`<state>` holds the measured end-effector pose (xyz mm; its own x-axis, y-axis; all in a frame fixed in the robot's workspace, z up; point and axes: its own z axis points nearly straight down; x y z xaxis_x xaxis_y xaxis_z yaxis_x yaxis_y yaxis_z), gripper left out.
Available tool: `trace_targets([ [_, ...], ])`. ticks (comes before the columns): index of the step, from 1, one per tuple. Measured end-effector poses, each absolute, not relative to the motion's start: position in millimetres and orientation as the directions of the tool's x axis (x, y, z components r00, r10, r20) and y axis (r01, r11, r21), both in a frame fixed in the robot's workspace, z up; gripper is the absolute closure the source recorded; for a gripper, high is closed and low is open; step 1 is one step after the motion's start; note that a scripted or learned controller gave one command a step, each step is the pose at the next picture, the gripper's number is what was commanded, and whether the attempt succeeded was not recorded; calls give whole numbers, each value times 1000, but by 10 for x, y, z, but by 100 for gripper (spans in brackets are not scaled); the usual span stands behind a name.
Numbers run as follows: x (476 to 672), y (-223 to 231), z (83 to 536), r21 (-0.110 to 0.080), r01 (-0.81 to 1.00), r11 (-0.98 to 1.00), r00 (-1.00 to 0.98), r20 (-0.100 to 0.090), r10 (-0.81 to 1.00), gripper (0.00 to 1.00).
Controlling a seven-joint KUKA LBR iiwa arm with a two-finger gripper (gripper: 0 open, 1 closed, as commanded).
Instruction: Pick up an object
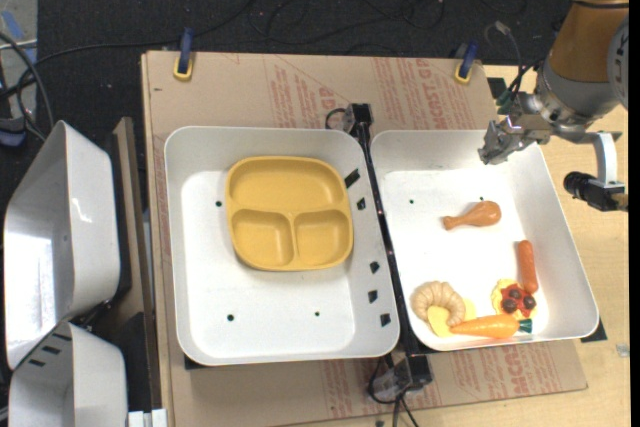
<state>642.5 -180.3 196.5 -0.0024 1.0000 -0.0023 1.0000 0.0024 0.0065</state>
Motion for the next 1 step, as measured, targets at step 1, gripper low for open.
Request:
trace_targets([
  [1,6439,-1805,2382,7,1000,3,-3,-2,1000,100],
])
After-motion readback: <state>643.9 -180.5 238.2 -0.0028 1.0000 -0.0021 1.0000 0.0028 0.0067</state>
